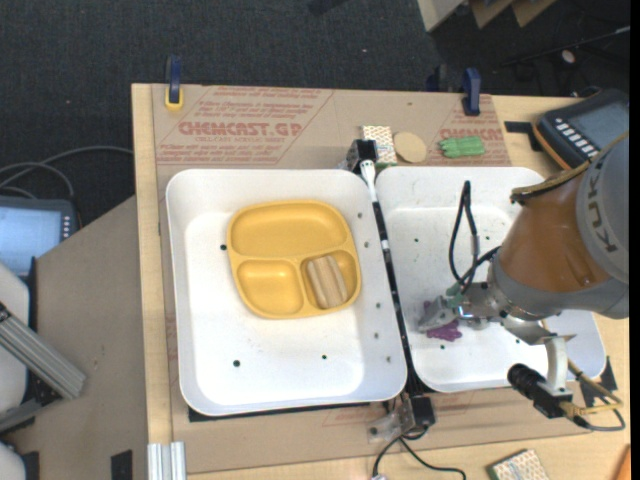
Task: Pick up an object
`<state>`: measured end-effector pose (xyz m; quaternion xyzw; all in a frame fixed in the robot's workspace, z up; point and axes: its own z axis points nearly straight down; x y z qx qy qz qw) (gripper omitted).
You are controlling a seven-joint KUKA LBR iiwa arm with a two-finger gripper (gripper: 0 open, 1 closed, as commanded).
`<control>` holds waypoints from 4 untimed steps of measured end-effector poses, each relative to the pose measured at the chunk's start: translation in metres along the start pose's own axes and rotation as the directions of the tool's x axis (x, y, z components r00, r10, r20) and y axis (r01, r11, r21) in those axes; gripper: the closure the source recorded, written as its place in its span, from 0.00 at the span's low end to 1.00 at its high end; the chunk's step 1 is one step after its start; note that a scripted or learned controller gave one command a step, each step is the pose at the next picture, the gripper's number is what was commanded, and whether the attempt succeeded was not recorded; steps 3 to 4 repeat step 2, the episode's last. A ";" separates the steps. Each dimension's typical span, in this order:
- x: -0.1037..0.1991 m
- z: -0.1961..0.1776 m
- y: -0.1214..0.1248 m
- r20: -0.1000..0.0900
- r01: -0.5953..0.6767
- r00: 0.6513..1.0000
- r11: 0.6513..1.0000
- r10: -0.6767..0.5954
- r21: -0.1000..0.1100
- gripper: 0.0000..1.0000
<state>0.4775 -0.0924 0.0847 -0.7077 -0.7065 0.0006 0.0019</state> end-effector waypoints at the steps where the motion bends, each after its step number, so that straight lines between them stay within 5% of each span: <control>1: -0.001 -0.010 0.002 0.005 -0.001 1.000 1.000 0.001 -0.006 1.00; 2: 0.060 -0.107 0.076 0.003 0.010 1.000 1.000 -0.010 -0.018 1.00; 4: 0.060 -0.107 0.076 0.003 0.010 1.000 1.000 -0.010 -0.018 1.00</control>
